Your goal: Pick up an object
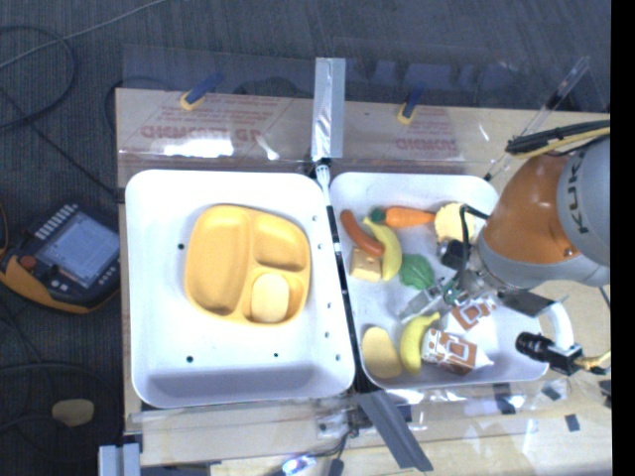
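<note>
The right bin (496, 191) holds several toy foods. An orange carrot (409, 217) lies at the back, with a yellow banana (387, 248) and a red sausage (355, 229) to its left. A green leafy piece (417, 271) sits mid-bin. At the front are a second banana (417, 337), a pale yellow round piece (380, 353) and a brown-and-white box (452, 351). My gripper (440, 296) hangs low over the middle of this bin, between the green piece and the front banana, with a small box (475, 311) just to its right. Nothing visibly hangs from it.
The left bin (159, 345) carries a yellow divided plate (233, 256) with a pale round item (268, 297) in its front compartment. A pale yellow object (449, 222) lies by the arm's orange band (531, 228). A handheld controller (69, 256) rests on the floor, left of the bench.
</note>
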